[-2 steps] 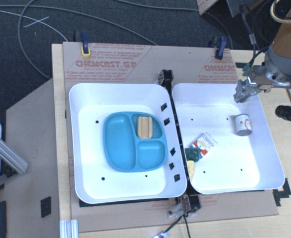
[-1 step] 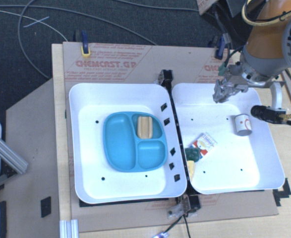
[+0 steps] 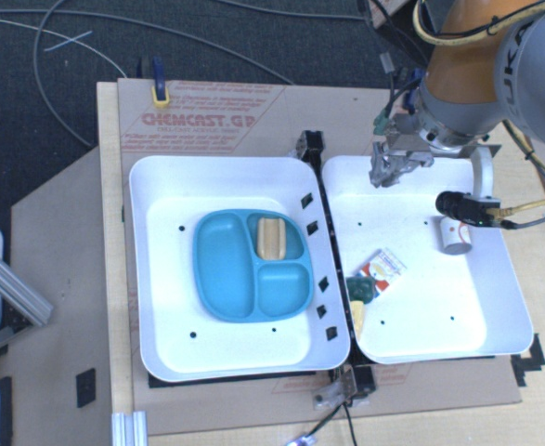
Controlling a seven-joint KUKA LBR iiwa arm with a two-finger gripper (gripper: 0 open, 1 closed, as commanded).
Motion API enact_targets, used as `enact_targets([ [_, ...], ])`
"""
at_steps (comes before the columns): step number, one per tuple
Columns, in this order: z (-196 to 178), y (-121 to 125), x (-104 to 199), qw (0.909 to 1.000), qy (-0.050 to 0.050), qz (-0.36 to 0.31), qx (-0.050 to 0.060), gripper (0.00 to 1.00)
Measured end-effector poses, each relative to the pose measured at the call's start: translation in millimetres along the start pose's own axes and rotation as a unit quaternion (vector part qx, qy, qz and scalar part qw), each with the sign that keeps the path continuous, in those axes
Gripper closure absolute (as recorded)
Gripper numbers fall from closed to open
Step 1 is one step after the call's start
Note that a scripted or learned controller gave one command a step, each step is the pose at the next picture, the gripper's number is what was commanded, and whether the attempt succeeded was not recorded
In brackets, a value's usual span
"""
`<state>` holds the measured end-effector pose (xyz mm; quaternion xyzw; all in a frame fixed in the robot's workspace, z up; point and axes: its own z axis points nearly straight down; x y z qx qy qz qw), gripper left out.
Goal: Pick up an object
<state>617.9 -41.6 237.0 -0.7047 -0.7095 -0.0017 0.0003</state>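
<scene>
Presently listed: packet (image 3: 381, 269), right bin (image 3: 495, 333), seven o'clock of the gripper (image 3: 386, 172), well apart. Judged light, thin, crinkly, likely slippery; best pinched across its short edges. State of the jaws: could not tell.

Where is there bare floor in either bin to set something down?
Right bin: bare middle and near right; crowded at its left edge by the small packets. Left bin: bare margins around the blue tray.

Two white bins (image 3: 151, 249), one blue tray (image 3: 226, 277), one tan block (image 3: 271, 239), one packet (image 3: 379, 269)
</scene>
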Motion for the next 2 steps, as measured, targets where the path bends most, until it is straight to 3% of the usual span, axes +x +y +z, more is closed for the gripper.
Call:
enact_targets([
  [2, -5, -5, 97, 1.0000, 0.000, 0.001, 0.001, 1.00],
])
